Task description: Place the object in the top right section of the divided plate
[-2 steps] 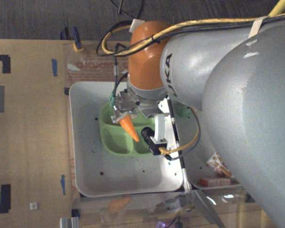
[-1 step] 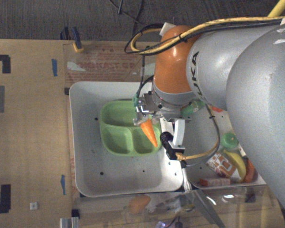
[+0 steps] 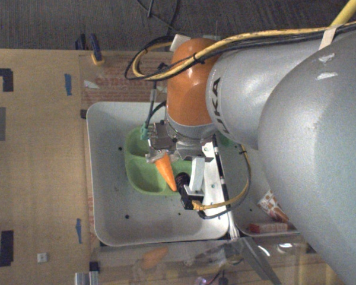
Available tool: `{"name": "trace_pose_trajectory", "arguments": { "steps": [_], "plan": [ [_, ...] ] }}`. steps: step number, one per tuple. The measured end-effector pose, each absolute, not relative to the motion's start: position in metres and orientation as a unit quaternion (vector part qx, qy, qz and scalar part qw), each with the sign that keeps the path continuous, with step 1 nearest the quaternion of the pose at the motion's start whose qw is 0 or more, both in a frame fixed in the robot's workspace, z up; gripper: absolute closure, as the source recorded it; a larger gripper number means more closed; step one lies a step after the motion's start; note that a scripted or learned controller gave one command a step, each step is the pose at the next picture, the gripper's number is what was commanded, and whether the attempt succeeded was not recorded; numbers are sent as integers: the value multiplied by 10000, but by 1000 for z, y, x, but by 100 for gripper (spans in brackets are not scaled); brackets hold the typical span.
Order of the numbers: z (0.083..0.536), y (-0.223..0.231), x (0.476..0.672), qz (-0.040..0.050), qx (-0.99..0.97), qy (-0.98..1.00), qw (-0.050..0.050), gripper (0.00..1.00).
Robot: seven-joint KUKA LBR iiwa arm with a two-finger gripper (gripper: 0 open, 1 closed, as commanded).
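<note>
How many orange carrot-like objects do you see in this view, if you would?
2: one carrot over the green divided plate by the gripper; another orange item below the bin's near edge. The arm may hide more.

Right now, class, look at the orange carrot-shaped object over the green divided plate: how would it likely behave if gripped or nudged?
The carrot tapers to a point, so it would probably slip from a squeeze near the tip. Its rounded cone shape suggests it would roll in a curve on the green divided plate. It looks smooth and rigid, probably a light toy.
</note>
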State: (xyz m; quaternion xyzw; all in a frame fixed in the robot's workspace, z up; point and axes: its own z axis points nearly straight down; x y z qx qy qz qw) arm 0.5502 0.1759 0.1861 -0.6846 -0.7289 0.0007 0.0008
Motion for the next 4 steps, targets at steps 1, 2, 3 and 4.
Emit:
{"name": "trace_pose_trajectory", "arguments": {
  "steps": [1,2,3,4],
  "plan": [
    [186,176,550,7,-6847,-7288,7,0],
    [262,149,560,1,-7447,-6674,-5,0],
    [272,151,560,1,-7436,-6686,-11,100],
    [376,95,574,1,-8012,-5985,-5,100]
  ]
}}
